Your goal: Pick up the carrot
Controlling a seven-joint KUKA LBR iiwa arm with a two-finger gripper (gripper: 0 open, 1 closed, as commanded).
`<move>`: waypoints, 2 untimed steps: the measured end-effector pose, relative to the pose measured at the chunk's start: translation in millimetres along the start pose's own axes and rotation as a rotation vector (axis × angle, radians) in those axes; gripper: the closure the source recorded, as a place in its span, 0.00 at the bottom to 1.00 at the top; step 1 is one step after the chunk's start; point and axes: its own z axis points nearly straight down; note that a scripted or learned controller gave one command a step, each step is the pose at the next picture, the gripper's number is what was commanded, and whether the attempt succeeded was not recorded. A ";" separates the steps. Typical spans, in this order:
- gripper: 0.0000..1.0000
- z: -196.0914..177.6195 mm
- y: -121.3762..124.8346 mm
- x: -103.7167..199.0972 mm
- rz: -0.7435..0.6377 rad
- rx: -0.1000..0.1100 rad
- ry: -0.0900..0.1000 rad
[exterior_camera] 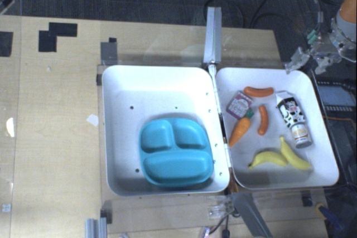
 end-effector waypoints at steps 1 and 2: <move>0.00 106.7 -16.3 45.9 -0.077 0.002 0.001; 0.00 129.8 -49.4 33.3 -0.025 -0.033 -0.008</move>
